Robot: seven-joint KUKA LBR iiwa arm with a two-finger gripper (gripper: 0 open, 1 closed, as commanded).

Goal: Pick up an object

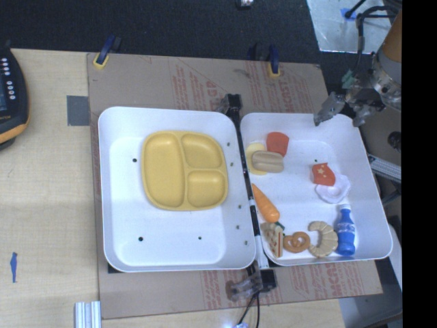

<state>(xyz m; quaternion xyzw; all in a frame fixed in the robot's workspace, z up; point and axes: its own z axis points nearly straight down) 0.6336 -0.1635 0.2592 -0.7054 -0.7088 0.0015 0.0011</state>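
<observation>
My gripper (pixel 339 113) hangs over the far right corner of the right bin (pixel 300 161), its two fingers spread apart with nothing between them. In that bin lie a red cup (pixel 277 142), a hot dog bun (pixel 267 161), a carrot (pixel 265 203), a red wedge (pixel 323 174) on a white piece (pixel 333 190), a blue bottle (pixel 345 231), a pretzel (pixel 296 242) and a croissant (pixel 323 238). None of them touches the gripper.
The left bin (pixel 123 210) holds a yellow divided plate (pixel 184 169). Both bins rest on a cardboard sheet (pixel 177 80) clamped at its far edge. A black and orange pendant (pixel 10 94) lies at the far left of the bench.
</observation>
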